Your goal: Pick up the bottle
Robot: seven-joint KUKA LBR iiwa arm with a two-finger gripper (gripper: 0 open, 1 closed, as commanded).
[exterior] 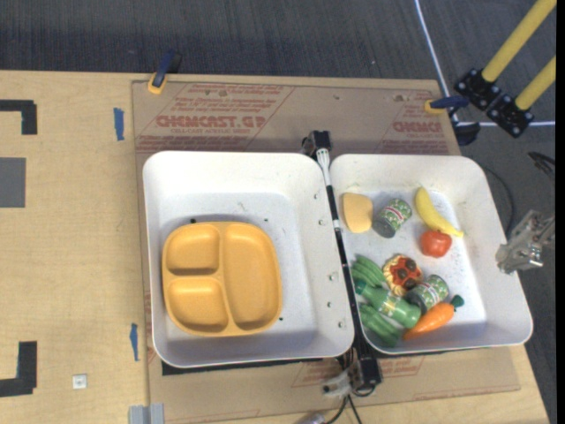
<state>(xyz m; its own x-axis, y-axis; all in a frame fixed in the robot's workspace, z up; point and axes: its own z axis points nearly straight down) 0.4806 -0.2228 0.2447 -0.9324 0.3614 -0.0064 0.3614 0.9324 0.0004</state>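
Pincer at far right edge of frame, just outside right bin's rim, low over tabletop; blurred, open or closed not discernible. Nothing seen gripped. Green bottle lying on its side in right bin's near half, touching carrot, beside can. Banana and tomato farther back. Yellow divided plate in left bin.
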